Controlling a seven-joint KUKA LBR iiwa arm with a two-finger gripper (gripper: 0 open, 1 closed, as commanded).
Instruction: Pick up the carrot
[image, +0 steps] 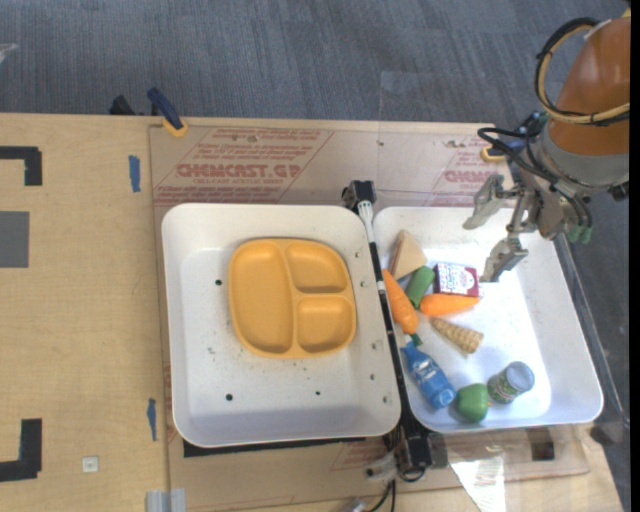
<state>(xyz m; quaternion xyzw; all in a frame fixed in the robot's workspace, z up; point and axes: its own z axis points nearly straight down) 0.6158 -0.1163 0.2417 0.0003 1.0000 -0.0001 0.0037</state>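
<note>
Green lime (472, 401) and tin can (512, 382) at right bin's (575, 330) near end, blue bottle (428, 377) left of them, carrot (402, 302) along bin's left wall, yellow divided plate (293, 296) in left bin (190, 330), claw (495, 230) spread open, holding nothing, over right bin's far end

The scene is seen by one camera, fixed above the bench (80, 300) and tilted down at a slant. Both white bins, the left bin (190, 330) and the right bin (570, 330), are covered whole, from moderate distance.
</note>
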